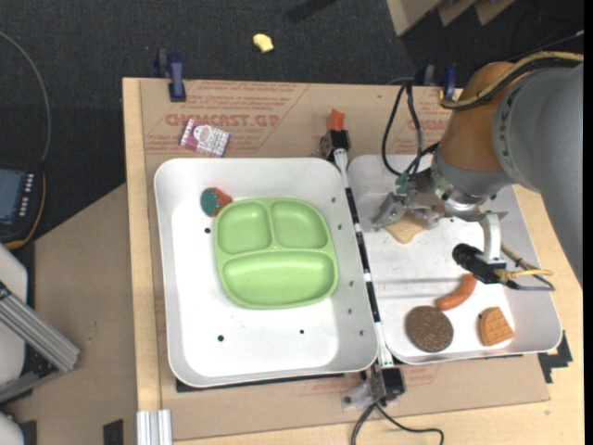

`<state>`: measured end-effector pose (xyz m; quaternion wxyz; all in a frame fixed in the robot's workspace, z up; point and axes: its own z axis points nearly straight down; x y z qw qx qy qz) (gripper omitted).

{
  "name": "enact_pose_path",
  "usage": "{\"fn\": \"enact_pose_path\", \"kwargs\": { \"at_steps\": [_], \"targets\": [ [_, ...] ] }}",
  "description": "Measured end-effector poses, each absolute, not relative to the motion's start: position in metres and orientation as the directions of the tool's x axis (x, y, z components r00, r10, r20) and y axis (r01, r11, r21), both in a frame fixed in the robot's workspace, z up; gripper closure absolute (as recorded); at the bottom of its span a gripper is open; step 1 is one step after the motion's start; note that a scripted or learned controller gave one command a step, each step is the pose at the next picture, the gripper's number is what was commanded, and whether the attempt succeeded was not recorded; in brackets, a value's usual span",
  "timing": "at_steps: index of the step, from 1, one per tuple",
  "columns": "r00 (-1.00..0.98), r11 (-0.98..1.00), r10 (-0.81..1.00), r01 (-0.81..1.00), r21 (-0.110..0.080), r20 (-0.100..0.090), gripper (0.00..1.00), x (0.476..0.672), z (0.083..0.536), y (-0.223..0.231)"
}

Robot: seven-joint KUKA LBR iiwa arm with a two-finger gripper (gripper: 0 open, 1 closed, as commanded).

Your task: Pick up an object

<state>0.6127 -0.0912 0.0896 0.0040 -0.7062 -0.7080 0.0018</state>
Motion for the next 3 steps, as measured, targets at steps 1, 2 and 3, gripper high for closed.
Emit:
{"fn": "enact_pose_path", "kwargs": {
  "at_steps": [1, 2, 3],
  "targets": [
    [0.000, 0.000, 1.000, 1.000, 0.003, -0.001, 1.00, 0.616, 0.106, -0.094],
    [0.000, 0.000, 1.000, 1.000, 0.002, -0.001, 0.00, 0.615, 0.105, -0.094],
    [0.001, -0.001, 1.000, 1.000, -0.003, 0.000, 0.00, 0.617, 0.083, -0.103]
  ]
}}
